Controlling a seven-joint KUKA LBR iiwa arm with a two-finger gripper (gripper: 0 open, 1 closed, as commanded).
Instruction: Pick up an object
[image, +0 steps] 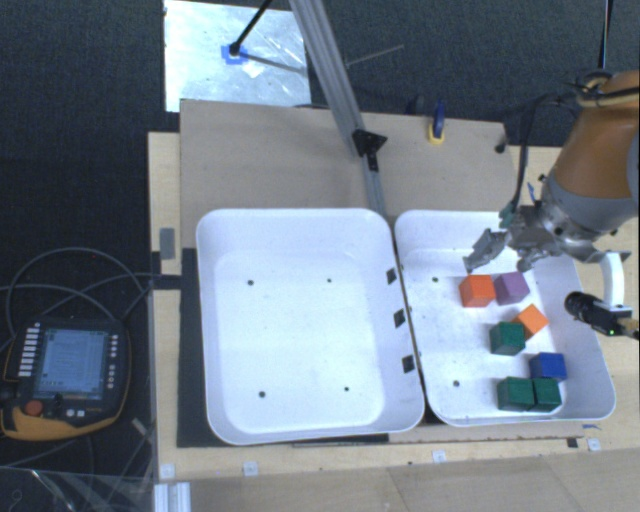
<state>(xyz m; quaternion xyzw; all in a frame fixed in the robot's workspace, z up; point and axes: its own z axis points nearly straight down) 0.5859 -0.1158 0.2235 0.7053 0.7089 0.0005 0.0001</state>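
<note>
Gripper: the gripper (505, 252) hangs over the right bin (440, 405), toward its far end, with the fingers spread apart and nothing between them.
Key relation: the orange block (478, 290) sits just off the fingertips at about 7 o'clock, and the purple block (512, 287) is right below them at 6 o'clock; to my eye either one is a short drop away.
Block cluster: the orange block and the purple block sit side by side, touching or nearly so; a tight pair could crowd a finger.
Further back: a small orange block (533, 319) and a green block (507, 338) lie at 5 o'clock from the gripper, a blue block (548, 365) and a dark green block (529, 393) beyond.
Shapes: all compact cubes, no long axis to line up with.
Surfaces: blocks look matte and hard-edged; the bin is smooth white plastic.
Left bin: the left bin (215, 400) lies at 9 o'clock, well apart.
</note>
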